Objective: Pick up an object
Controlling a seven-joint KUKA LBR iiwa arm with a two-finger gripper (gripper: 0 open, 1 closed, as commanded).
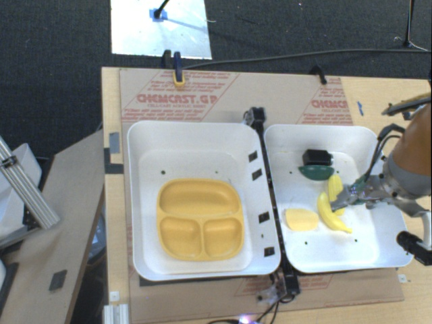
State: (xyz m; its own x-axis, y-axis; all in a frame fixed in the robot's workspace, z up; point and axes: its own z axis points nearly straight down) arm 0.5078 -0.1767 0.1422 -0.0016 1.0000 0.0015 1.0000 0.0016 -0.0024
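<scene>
Reaching in from the right, the gripper (342,199) is seen over the banana (330,213) in the right bin (364,137); its grip cannot be made out, and the arm is cut off at the edge.

The grey arm (413,155), with its orange band above the wrist, reaches in from the right edge over the right bin (364,258) and slants down leftward, its gripper (345,198) low near the middle of that bin, the fingertips too blurred to read.
</scene>
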